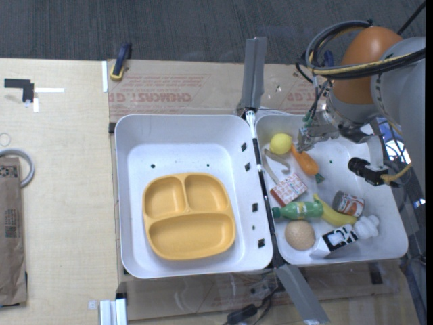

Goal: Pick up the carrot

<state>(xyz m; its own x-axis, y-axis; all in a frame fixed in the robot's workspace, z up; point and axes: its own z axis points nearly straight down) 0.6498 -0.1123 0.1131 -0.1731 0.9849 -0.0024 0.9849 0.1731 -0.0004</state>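
A robotics lab: white bins point(128, 181) on a taped cardboard bench point(176, 87).

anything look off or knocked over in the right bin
Nothing looks spilled or damaged. The white bottle and green bottle lie on their sides, and the small can is tipped, all loosely jumbled. The carrot lies slanted just below the gripper.

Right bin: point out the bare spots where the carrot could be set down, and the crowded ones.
In the right bin, bare floor lies along the far right, between the carrot and the can. The near half is crowded: box, green bottle, banana, egg, white bottle. The gripper sits at the carrot's top.
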